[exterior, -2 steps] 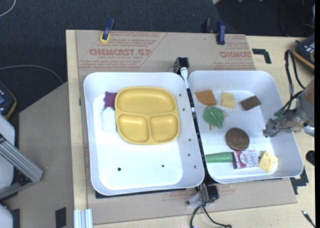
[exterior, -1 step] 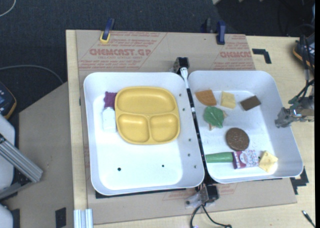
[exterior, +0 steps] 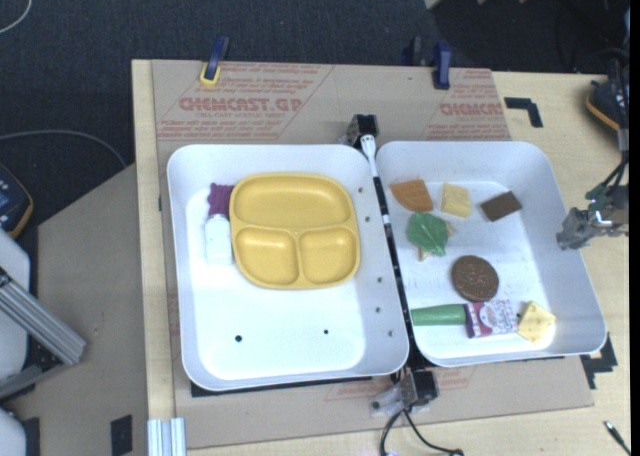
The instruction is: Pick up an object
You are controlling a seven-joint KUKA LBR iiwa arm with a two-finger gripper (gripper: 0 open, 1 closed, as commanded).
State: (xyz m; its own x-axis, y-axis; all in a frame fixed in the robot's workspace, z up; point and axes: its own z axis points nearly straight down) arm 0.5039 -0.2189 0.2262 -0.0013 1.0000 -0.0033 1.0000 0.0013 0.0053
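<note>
Camera view: round brown cookie (exterior: 474,277) flat in right bin (exterior: 560,184); hand (exterior: 580,228) at rim, grip unclear.

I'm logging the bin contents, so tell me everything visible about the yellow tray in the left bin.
The yellow tray is a rounded, matte, plastic-looking divided plate: one wide compartment along the far side and two smaller ones nearer the camera. It lies flat and upright in the far half of the left bin. Its left edge meets a purple item and a white item.
</note>
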